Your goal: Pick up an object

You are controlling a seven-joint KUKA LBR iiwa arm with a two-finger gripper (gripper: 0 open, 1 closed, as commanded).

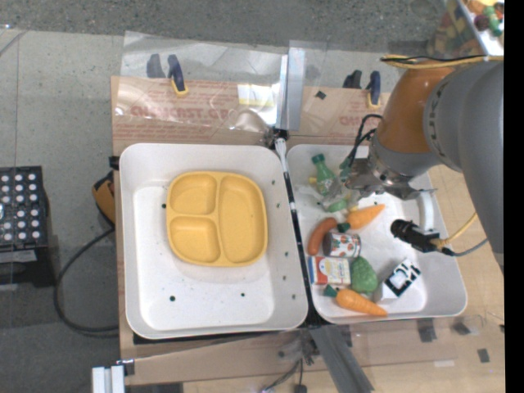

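Camera view looks down on two white bins that stand side by side on the bench. Left bin (147, 301) holds a yellow divided plate (218, 218) with three compartments, lying flat near the middle of the bin.

Right bin (446, 289) holds a group of small toys. At its far left side lies a small green bottle (321, 169). Nearer, one orange carrot (367, 215) lies across the middle, and another orange piece (320, 235) lies tilted just beside the bin's left wall. A small can with a red label (342, 245) stands near them, touching a small carton (333, 272) that lies just nearer. A green leafy toy (364, 275) lies beside the carton on its right, and a second carrot (360, 302) lies at the near edge of the group. A black and white block (400, 277) lies to the right, apart from the others.

The grey arm with the orange band (413, 117) reaches in from the right over the far part of the right bin. The gripper (354, 178) hangs low between the green bottle and the first carrot, very near both. Whether it is open or closed I cannot tell, and nothing can be seen held in it
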